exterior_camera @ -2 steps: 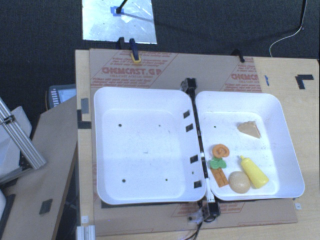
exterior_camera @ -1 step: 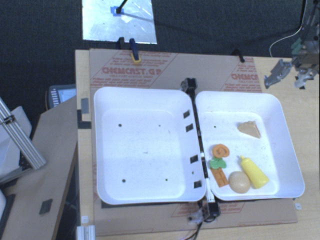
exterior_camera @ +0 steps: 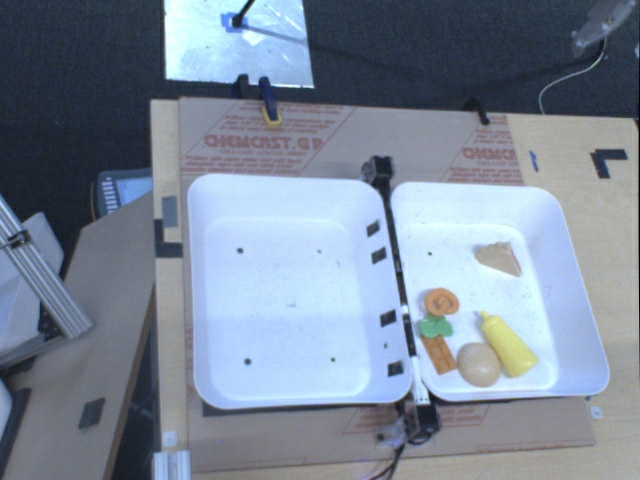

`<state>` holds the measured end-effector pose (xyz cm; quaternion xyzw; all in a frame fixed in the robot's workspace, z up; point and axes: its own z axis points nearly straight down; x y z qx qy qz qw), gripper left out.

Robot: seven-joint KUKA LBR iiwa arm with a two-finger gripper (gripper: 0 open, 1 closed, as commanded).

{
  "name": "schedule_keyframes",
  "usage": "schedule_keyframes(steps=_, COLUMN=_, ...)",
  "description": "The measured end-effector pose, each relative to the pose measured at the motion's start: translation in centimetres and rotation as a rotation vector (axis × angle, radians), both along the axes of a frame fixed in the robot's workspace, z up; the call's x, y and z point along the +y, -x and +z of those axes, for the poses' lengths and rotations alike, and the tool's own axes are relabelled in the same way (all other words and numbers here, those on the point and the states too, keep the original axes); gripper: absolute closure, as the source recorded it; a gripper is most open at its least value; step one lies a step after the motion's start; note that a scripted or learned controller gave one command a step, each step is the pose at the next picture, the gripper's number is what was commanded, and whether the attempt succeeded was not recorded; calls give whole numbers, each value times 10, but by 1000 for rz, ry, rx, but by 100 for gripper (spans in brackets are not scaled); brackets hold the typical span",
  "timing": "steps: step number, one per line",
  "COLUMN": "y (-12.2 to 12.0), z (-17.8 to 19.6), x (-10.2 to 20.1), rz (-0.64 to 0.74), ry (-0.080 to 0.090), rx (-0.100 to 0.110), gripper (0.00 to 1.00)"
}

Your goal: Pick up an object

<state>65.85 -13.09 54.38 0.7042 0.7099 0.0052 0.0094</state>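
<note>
The right bin [exterior_camera: 560, 268] holds several small toy foods. A tan wedge [exterior_camera: 498, 259] lies toward its far side. Nearer the front sit an orange carrot slice [exterior_camera: 441, 302], a green leafy piece [exterior_camera: 434, 327], an orange stick [exterior_camera: 438, 354], a beige round lump [exterior_camera: 478, 364] and a yellow bottle-shaped piece [exterior_camera: 507, 344], close together. At the top right corner a pale grey part of the arm [exterior_camera: 605, 16] shows, well away from the bins.
The left bin [exterior_camera: 210, 258] stands beside the right one, joined by a black divider strip [exterior_camera: 392, 268]. Both rest on a cardboard sheet [exterior_camera: 300, 133]. A shiny metal plate [exterior_camera: 238, 28] lies beyond the bench. A metal rail [exterior_camera: 40, 273] slants at the left.
</note>
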Motion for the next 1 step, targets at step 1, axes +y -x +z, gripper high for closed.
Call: schedule_keyframes(steps=1, y=2, z=4, x=0, rz=2, ry=-3, rx=12, gripper=100)
